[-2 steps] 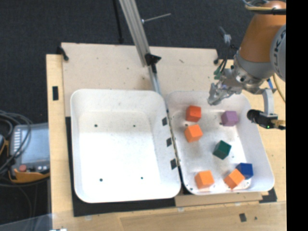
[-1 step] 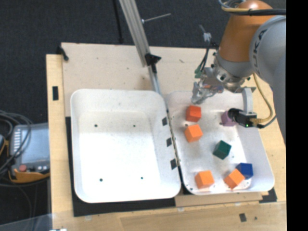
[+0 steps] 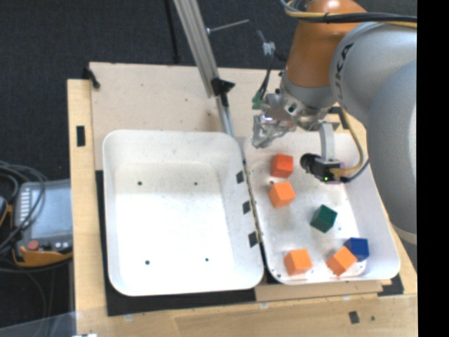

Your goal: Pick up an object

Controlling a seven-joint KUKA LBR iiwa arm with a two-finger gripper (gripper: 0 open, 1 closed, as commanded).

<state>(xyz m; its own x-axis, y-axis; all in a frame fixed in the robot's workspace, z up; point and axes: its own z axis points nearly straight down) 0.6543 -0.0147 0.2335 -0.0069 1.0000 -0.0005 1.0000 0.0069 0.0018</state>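
Hovering just left of the far orange cube (image 3: 282, 165), the pincer (image 3: 264, 133) has an unreadable state; the cube looks light, rigid, best squeezed across flat sides.

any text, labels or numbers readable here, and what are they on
No text can be read for certain.
Grey arm: dark lettering on its casing, cut off and too blurred to read.
Handheld device at the left edge: screen and buttons too small to read.
Blocks and bins: no markings visible.
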